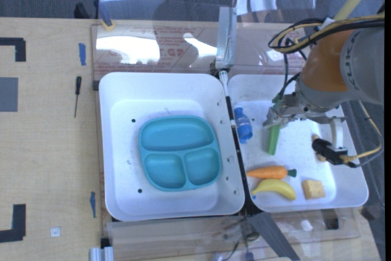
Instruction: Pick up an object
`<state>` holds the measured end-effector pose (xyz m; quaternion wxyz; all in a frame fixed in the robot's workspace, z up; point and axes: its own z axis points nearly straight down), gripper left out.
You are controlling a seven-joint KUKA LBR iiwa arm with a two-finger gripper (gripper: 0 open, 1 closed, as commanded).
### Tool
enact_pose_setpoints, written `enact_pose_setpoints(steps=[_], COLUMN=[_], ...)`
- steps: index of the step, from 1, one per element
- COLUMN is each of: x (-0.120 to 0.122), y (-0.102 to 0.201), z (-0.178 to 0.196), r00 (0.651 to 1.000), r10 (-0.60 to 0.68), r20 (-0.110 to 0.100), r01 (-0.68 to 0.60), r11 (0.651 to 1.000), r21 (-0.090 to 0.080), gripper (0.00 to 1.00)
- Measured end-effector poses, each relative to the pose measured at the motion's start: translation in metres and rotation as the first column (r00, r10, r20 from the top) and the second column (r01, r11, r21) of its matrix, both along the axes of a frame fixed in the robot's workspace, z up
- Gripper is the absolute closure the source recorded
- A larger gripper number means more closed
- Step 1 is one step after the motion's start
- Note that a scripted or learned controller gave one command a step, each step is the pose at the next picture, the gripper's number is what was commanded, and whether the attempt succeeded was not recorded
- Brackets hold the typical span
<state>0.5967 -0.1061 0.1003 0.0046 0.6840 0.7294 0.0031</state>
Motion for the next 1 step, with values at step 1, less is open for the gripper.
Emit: enact_pose_setpoints(steps=[1], x=[0.0155], y=[0.0402], z=[0.0897], r00=[0.999], r10=[-0.038], r20=[0.000], r01=[0.038], r11=[0.999], r21=[0.003], gripper=[1.00])
